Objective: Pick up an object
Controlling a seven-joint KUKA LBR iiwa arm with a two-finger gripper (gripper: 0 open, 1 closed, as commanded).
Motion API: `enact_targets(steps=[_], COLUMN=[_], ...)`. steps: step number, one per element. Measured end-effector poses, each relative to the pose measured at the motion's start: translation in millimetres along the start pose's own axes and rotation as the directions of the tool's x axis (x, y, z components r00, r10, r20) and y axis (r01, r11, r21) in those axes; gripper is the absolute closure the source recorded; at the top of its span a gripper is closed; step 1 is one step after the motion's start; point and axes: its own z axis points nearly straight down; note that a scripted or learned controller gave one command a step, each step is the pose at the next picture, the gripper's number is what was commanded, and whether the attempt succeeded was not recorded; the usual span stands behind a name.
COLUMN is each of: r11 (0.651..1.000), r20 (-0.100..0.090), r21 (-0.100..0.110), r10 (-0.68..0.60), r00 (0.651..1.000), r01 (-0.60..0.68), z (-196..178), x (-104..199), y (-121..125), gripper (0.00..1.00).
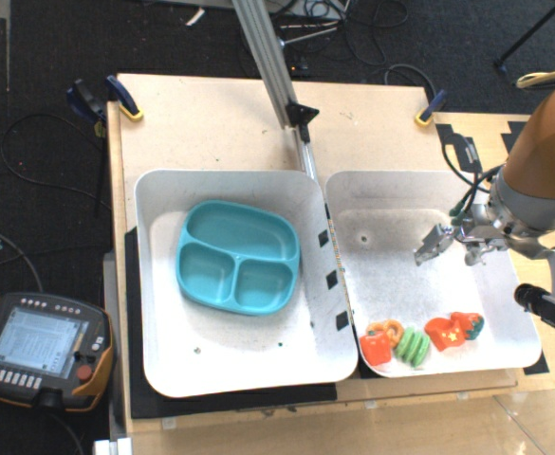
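In the right bin [391, 207], several toy foods lie along the near edge: an orange-red pepper [377, 343], a green ridged piece [412, 347] touching it, and a red piece [453, 331] with a teal tip. My gripper [454, 246] hangs over the bin's right middle, above and behind these items and apart from them. Its fingers [433, 245] are spread open with nothing between them. The grey arm with the orange band [545, 150] reaches in from the right.
A teal divided plate [239, 257] lies in the left bin [154, 282]. A slanted metal pole [268, 50] runs down to the bins' shared edge. A teach pendant [40, 344] sits off the bench at the lower left.
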Motion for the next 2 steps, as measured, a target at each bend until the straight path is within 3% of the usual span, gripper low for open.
enact_targets(steps=[1,2], r11=[1.0,1.0], r20=[0.001,0.001], r21=[-0.002,-0.002], r10=[0.001,0.001], r00=[1.0,1.0], r01=[-0.001,-0.001], z=[103.0,101.0], x=[0.3,0.4], y=[-4.7,-4.4], gripper=[0.0,0.0])
